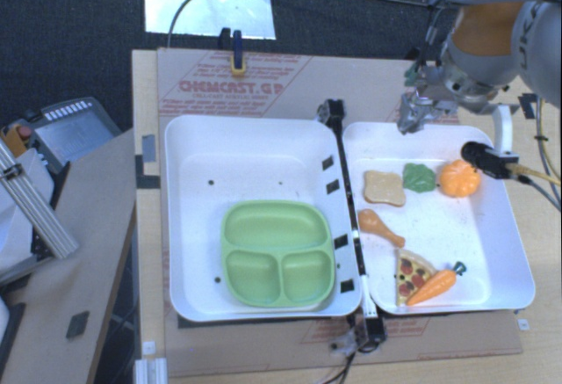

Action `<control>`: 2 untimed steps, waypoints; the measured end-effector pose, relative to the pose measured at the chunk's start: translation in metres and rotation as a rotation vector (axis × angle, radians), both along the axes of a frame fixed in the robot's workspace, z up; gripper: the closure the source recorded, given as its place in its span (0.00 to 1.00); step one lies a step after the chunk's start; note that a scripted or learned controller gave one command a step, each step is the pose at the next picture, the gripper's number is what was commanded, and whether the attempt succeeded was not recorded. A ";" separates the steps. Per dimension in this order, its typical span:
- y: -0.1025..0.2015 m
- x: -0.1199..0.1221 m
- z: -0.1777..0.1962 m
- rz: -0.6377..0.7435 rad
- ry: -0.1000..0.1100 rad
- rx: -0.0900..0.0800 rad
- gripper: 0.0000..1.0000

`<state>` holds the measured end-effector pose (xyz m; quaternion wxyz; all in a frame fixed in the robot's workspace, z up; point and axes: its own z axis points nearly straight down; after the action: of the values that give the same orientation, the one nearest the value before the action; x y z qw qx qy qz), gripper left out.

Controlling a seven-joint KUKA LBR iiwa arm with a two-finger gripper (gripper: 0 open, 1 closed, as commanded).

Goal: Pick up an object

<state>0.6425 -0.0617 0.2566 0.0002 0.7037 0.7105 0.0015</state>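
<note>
Gripper point(414, 114) hangs over the far edge of the right bin point(509, 233), near its far-left corner; cannot tell the state of it from this view. Nothing seen in its grasp. Right bin contents: bread slice point(384, 188), green leafy piece point(420, 177), orange fruit point(459, 179), drumstick point(379, 226), pizza slice point(410, 273), carrot point(434, 285). Left bin point(193, 198): green divided plate point(278, 252) at the near edge.

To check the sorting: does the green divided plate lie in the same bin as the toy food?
No, the green plate lies alone in the left bin, while the toy food lies in the right bin.
</note>
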 end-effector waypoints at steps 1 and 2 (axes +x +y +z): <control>0.053 -0.022 0.000 0.000 0.003 0.000 1.00; 0.108 -0.030 0.003 0.000 0.002 0.000 1.00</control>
<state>0.6123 0.0463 0.2600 -0.0003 0.7038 0.7104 0.0008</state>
